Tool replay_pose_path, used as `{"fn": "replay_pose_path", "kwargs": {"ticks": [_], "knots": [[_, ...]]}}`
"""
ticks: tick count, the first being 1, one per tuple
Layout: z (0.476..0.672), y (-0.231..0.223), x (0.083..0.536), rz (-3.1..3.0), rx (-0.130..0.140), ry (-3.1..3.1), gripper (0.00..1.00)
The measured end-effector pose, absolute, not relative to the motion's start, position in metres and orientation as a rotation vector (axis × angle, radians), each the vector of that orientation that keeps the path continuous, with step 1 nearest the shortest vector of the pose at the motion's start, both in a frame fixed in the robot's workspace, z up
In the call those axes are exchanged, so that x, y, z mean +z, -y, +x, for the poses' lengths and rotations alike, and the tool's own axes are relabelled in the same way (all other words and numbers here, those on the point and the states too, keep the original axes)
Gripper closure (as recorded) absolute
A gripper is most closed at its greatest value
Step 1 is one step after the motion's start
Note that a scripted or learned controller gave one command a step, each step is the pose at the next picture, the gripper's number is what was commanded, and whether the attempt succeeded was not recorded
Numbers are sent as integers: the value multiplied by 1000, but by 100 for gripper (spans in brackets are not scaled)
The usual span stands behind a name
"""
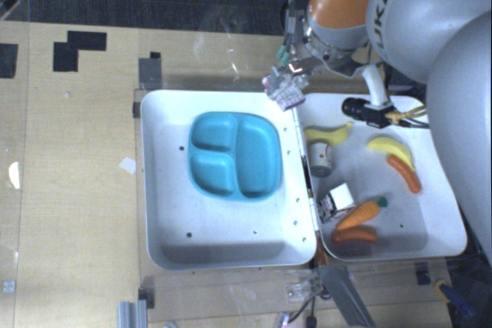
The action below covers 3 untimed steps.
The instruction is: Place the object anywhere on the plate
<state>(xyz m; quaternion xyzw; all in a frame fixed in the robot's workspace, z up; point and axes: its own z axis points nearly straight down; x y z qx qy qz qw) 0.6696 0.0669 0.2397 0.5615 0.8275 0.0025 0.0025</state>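
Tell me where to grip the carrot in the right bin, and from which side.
Grip the carrot at mid-body, coming straight down, fingers closing across its width. It lies flat and slanted, green top up-right, so the middle is thickest and steadiest. The fingers should clear the white box at its left tip and the dark red item just below.

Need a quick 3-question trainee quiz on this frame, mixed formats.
1. True or false: the blue plate lies in the left bin.
2. Which thing lies nearest the carrot? A) white box B) yellow banana C) blue plate
3. Fill in: the claw hangs over the ___ between the two bins, near their far edge, with a small pale object at its tip.

Key: 1 true; 2 A; 3 divide.
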Motion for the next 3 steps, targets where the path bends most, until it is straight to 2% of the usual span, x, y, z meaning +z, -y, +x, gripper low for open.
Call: {"fn": "replay_pose_path", "kwargs": {"ticks": [1,3], "knots": [[670,-67,240,1761,8,-2595,0],[670,-67,240,1761,9,-2595,0]]}}
